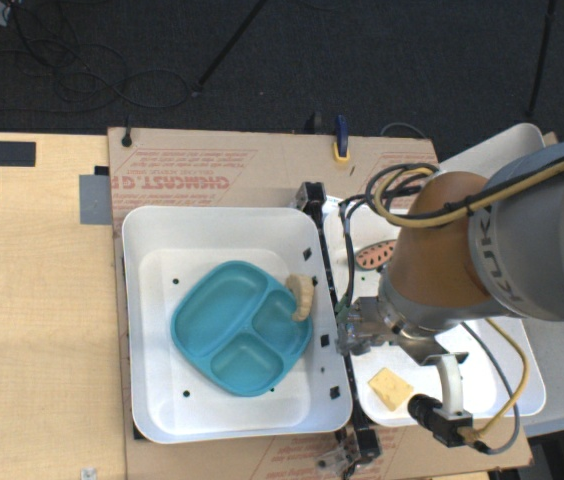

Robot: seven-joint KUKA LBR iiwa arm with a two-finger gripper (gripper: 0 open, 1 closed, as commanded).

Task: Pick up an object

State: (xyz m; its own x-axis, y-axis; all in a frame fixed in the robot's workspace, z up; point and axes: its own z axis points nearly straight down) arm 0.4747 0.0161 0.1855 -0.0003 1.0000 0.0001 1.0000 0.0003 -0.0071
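The left bin [224, 313] sat on a cardboard sheet [202, 173] near the middle of the desk [32, 308], and the right bin [502, 393] lay just beside it toward the desk's right edge. A teal divided plate [237, 328] rested in the left bin, tilted corner to corner, and a small tan piece [302, 296] lay at the plate's right rim. In the right bin a yellow wedge [392, 388] lay near the front edge, and a reddish patterned object [372, 256] showed further back, partly hidden by the arm [482, 248]. The gripper [360, 330] was low by the wall shared by the two bins; whether its fingers were wide, narrow or closed on anything could not be told.
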